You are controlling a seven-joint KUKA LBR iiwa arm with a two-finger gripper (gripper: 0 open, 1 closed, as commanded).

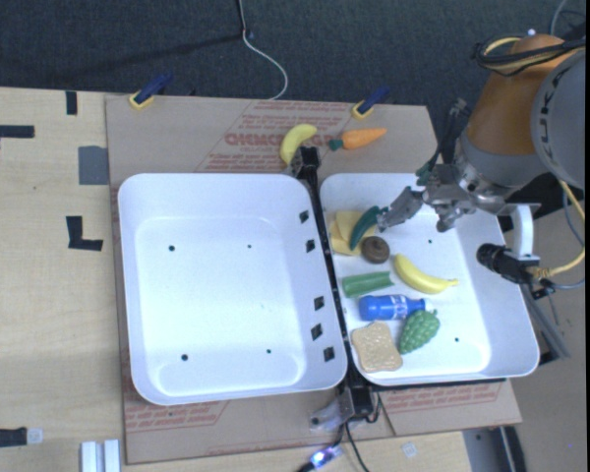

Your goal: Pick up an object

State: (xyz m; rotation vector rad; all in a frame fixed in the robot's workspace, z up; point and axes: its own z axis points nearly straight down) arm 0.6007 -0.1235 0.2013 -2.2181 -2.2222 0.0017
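Left bin [216,283]: bare of items; nothing to pick there
Right bin [477,347]: toys crowd its left half — green bottle [366,283], blue bottle [391,307], bread slice [377,347], banana [425,274]
Best target: the banana, judged freest; approach from above
Gripper [398,211]: above the bin's top, spread, holding nothing
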